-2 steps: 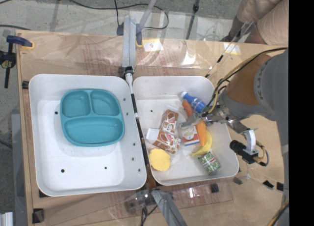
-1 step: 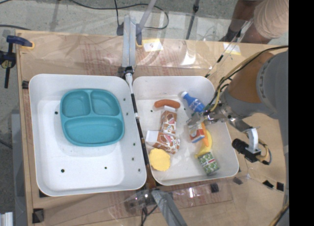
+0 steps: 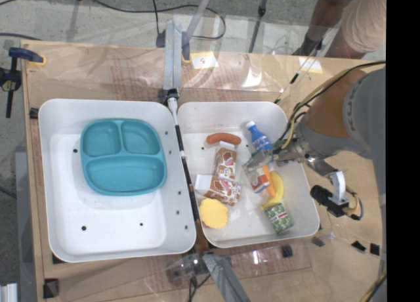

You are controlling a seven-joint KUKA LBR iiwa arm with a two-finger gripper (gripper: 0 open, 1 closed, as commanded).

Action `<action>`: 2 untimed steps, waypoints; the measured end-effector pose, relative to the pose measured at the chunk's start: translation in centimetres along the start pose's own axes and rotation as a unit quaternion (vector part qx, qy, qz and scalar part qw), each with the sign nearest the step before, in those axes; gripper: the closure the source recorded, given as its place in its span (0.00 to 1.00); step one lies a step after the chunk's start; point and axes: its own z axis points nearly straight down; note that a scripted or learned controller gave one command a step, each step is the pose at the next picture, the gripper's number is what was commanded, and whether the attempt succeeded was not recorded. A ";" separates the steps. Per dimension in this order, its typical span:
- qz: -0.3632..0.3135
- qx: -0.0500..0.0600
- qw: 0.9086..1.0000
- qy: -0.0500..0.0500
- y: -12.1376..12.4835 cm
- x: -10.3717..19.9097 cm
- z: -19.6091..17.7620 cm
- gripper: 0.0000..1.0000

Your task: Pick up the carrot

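well, the carrot (image 3: 260,180) lies in the right bin (image 3: 298,225), touching a banana (image 3: 276,188) and near a green can (image 3: 279,218). over it hangs the gripper (image 3: 260,161); i cannot tell how its fingers stand. a blue plate (image 3: 123,155) sits in the left bin (image 3: 59,222).

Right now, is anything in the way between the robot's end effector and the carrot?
Nothing visible is. The end effector hangs right over the orange carrot in the right bin. A blue bottle and a yellow banana lie close beside.
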 end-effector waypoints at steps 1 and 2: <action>-0.039 0.008 0.999 0.003 -5.0 0.3 -4.6 0.00; -0.104 0.008 0.995 0.003 -2.5 0.3 2.0 0.00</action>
